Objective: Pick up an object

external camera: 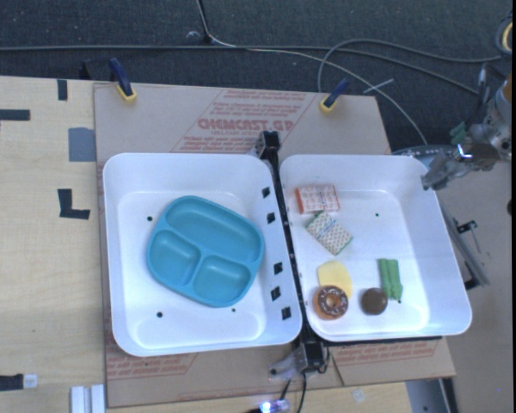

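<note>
Nothing is picked yet: the pincer [437, 172] hangs over the right shallow white bin's [439, 231] far right rim, its state unclear; the brown round doughnut [331, 302] lies near that bin's front wall.

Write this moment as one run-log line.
gripper: over right white bin's far right rim, holding nothing | green block: in bin | blue divided plate: left bin

Grey metal gripper [447, 169] (blurred, detail unclear) with teal patches at wrist.
</note>
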Robot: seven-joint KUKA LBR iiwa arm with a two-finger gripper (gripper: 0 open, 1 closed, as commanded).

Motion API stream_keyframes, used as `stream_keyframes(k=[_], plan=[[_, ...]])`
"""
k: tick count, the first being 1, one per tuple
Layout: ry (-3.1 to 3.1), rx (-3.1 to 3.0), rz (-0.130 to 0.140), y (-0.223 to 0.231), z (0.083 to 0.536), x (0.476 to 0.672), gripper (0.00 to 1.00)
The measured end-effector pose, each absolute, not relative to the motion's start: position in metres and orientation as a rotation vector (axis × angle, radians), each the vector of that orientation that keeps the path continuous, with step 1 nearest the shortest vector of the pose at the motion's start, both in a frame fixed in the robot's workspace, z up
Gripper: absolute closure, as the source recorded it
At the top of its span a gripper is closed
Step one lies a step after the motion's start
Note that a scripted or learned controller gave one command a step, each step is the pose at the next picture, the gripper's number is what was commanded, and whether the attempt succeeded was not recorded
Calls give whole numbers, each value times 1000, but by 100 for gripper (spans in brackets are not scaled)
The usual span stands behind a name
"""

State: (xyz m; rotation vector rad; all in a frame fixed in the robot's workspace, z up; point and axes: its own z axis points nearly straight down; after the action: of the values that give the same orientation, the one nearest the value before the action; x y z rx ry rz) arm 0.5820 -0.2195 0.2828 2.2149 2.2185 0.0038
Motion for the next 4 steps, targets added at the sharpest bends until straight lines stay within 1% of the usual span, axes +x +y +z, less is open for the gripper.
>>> stream_keyframes(k=[1, 2, 3, 4], plan=[[2229, 2217, -1, -167, 263, 577, 100], [2229, 2218, -1, -113, 251, 563, 100], [2230, 2216, 0, -65, 253, 563, 100], [2229, 2218, -2, -16, 241, 551, 100]])
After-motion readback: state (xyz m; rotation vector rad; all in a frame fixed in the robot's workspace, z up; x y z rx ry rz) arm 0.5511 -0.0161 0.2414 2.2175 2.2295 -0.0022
